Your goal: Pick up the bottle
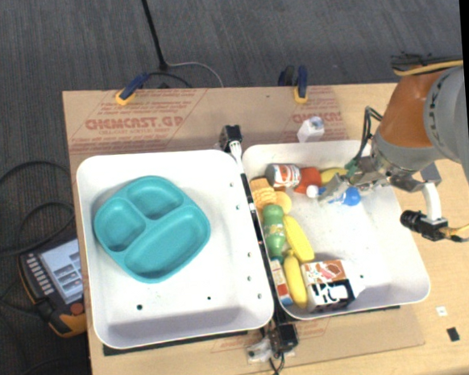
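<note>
Divided plate (152, 227) in left bin (107, 314)

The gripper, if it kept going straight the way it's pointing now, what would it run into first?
The gripper points left across the right bin, so it would probably first meet the small red item just ahead, with the can behind it. Depth is unclear from this slanted view.

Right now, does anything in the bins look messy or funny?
A bit. The toy food is crammed in a heap against the right bin's left wall, and a small can lies tipped on its side. The teal plate in the left bin looks tidy.
</note>
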You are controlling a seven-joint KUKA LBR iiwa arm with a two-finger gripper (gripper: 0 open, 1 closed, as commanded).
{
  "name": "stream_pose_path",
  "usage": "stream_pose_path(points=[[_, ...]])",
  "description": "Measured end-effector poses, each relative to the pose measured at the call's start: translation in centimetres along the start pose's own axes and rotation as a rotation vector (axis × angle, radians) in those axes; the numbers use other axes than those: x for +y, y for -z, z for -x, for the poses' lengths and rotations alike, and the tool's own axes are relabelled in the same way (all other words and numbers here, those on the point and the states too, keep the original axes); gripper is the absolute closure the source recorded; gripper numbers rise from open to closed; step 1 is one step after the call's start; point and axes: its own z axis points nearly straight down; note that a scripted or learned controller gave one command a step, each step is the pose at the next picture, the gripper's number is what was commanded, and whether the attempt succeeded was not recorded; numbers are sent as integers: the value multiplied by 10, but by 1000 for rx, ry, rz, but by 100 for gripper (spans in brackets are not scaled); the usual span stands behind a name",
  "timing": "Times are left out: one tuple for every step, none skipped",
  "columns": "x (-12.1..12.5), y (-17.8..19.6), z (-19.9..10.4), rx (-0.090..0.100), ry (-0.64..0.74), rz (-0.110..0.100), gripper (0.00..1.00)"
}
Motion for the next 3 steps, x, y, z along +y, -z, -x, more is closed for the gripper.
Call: stream_pose_path(points=[[13, -22, -16, 7, -62, -17, 0], [12, -12, -15, 6, -61, -21, 100], [-19, 72, -34, 16, -86, -24, 100]])
